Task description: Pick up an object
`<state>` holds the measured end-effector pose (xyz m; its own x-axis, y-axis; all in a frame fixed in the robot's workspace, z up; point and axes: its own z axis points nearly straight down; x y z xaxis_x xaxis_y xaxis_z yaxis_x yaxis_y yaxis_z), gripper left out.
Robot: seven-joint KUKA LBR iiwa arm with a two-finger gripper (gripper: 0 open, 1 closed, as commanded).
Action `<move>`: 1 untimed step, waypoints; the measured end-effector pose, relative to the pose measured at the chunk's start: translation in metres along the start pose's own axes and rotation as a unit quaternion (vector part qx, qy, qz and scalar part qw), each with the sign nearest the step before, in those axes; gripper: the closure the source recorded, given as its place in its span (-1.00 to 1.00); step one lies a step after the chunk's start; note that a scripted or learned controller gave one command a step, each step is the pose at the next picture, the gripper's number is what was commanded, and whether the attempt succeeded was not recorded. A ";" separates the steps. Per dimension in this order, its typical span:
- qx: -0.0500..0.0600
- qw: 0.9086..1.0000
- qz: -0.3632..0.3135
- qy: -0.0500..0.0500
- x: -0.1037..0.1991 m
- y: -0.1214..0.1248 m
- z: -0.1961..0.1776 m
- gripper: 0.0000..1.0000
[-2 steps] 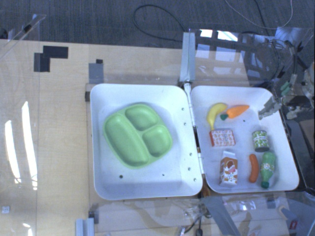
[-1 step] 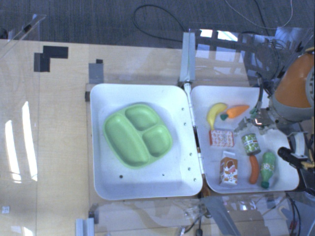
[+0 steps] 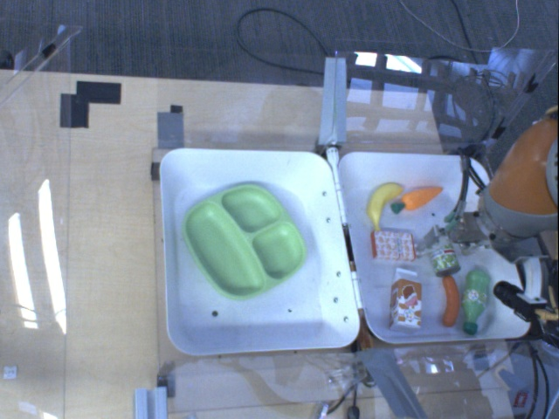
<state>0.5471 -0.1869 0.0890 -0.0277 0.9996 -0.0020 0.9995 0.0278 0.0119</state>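
In the right bin point(image 3: 360, 175), my gripper point(image 3: 447, 237) hangs low near the middle right. It sits just above a small green-labelled can point(image 3: 445, 261) and touches or nearly touches the can's top. Around it lie a yellow banana point(image 3: 383, 202), an orange carrot point(image 3: 420, 198), a red-and-white packet point(image 3: 393, 245), a small juice carton point(image 3: 405, 303), an orange-red sausage point(image 3: 450, 301) and a green bottle point(image 3: 474, 301). The arm's orange band point(image 3: 528, 177) covers the bin's right edge.
The left bin point(image 3: 179, 321) holds a green divided plate point(image 3: 244, 238), tilted toward the bin's upper left. A metal divider point(image 3: 332, 103) runs up between the bins at the back. Cables lie on the dark floor beyond the bench.
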 end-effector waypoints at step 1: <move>-0.005 1.000 -0.001 -0.001 0.001 0.004 -0.013 1.00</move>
<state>0.5508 -0.1858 0.1020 -0.0304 0.9995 -0.0040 0.9993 0.0305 0.0211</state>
